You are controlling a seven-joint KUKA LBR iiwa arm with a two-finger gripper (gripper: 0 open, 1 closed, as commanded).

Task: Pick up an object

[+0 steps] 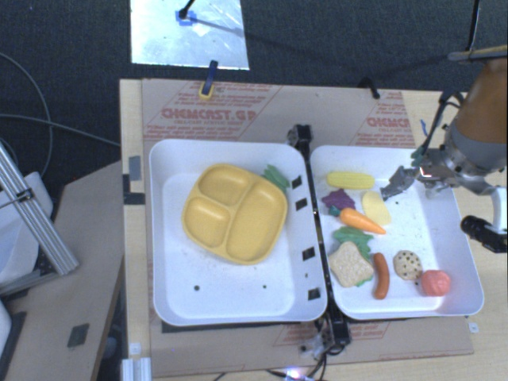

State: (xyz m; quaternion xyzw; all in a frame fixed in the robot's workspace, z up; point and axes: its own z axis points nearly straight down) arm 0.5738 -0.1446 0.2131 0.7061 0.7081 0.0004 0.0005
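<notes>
On the desk [135, 205], the left bin [171, 292] carries a yellow divided plate [235, 213], seemingly a drop-off spot. The right bin [460, 236] gathers toy foods: bread slice [350, 265], carrot [361, 221], sausage [381, 275], corn [350, 180], cookie [407, 264]. The tool [394, 184] hovers just beside the corn; whether it is spread, I cannot tell.

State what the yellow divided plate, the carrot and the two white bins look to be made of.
Yellow divided plate: moulded plastic, probably; uniform colour, soft sheen, rounded compartment ridges.
Carrot: toy plastic by its look; flat orange, smooth surface.
White bins: thin formed plastic, likely; glossy white, rounded corners, shallow walls.
</notes>
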